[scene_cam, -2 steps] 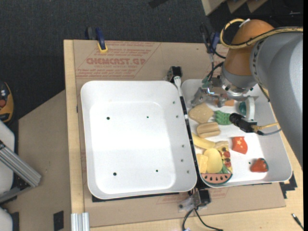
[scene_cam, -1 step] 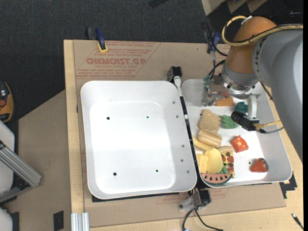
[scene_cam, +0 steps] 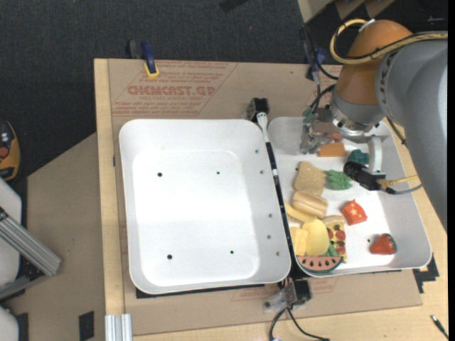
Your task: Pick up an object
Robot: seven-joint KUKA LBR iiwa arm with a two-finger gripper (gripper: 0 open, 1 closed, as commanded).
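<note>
The claw (scene_cam: 313, 139) sits low at the back of the right white bin (scene_cam: 409, 241). Can't tell if it's open. The small flat orange toy block (scene_cam: 331, 148) lies just beside it, w/ more toy food nearer the front.

Bright, even overhead light, soft shadows, slightly grainy, with mild glare on the left bin (scene_cam: 142, 137).

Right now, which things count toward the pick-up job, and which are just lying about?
Job:
claw
right bin
orange block
bread slice
green toy
red pepper
strawberry
watermelon slice

Lying about:
left bin
blue clamp
cardboard sheet
</note>
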